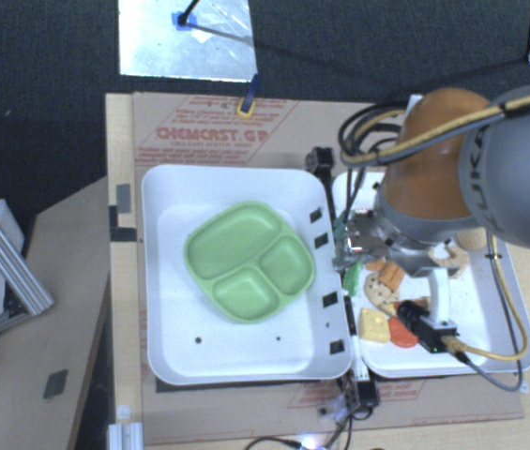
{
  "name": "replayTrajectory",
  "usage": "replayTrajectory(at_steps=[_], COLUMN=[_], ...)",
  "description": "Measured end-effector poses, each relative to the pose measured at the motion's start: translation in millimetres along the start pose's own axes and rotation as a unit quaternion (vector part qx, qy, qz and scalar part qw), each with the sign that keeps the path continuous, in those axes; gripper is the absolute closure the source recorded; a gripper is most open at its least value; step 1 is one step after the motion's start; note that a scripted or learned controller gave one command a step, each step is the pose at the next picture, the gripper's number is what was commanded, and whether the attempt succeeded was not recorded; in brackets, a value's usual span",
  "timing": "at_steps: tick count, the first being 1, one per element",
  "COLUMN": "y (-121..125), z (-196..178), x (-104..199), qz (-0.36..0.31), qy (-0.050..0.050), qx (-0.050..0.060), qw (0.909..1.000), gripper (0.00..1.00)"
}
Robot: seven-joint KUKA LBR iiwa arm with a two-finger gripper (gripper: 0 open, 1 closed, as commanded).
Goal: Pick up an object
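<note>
From the camera view I have the arm (490, 167) coming in from the right and hanging low over the right bin (513, 350). Its orange band and wrist cover most of that bin's middle. The gripper (413, 284) sits below the wrist, down among the small items. The wrist housing and cables hide its working end, so I cannot tell whether it is spread, closed or pinching something. Nothing I can see counts as a hold.

The candidates for the pick all lie in the right bin, clustered near its left wall:
- a yellow block (374, 324)
- a red piece (402, 333) just beside the block
- a round speckled piece (378, 290) above the yellow block
- an orange piece (391, 275) touching or nearly touching the speckled one

My guess is that the speckled and orange pieces are the nearest targets, close against the gripper's left side. The yellow block and red piece lie a little further toward the bin's near edge. None shows a clear long axis from here.

The left bin (166, 190) holds a green divided plate (250, 261), well apart from the arm. Both bins rest on a cardboard sheet (218, 125) on the tabletop (68, 242).
</note>
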State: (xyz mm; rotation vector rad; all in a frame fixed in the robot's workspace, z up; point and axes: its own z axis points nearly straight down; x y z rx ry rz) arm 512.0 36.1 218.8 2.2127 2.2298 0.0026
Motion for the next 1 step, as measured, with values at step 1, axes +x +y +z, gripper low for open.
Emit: replayTrajectory(at_steps=[1], y=[-14.1], z=[-8.7], x=[-3.2], qz=[0.003], qy=[0.000], qx=[0.001], qw=[1.0000], gripper=[1.00])
